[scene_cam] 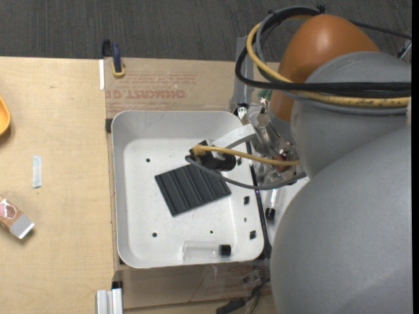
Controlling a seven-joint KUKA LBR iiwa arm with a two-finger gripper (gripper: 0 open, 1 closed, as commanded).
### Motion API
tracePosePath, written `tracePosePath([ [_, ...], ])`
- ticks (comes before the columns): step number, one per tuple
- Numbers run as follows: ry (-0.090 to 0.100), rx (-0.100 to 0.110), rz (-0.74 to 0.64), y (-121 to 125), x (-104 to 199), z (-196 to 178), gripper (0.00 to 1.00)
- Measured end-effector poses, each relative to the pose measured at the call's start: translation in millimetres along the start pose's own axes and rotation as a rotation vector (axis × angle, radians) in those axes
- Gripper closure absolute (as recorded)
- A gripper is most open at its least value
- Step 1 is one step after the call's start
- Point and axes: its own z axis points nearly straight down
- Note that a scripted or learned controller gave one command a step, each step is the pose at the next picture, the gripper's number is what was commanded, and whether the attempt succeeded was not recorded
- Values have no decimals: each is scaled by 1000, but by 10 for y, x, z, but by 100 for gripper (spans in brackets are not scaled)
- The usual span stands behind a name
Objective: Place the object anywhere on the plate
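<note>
A dark grey ribbed plate (192, 188) lies flat and slightly turned in the middle of the white bin (121, 175). By the bin's near wall lies a clear tube with a black cap (206, 249), on its side and apart from the plate. My gripper (260, 141) hangs over the bin's far right corner, up and to the right of the plate. The bulky grey arm with its orange band hides most of the gripper. Nothing shows held in it.
Cardboard with red print (154, 87) lies behind the bin, with a blue and yellow clamp (116, 61) at its left end. On the wooden bench to the left are a small white strip (36, 172), a wrapped packet (14, 218) and an orange thing (3, 116) at the edge.
</note>
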Motion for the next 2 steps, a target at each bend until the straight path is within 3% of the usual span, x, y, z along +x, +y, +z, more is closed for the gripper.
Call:
tracePosePath([
  [1,5,4,-105,-470,127,331,100],
  [2,6,4,-105,-471,127,331,0],
])
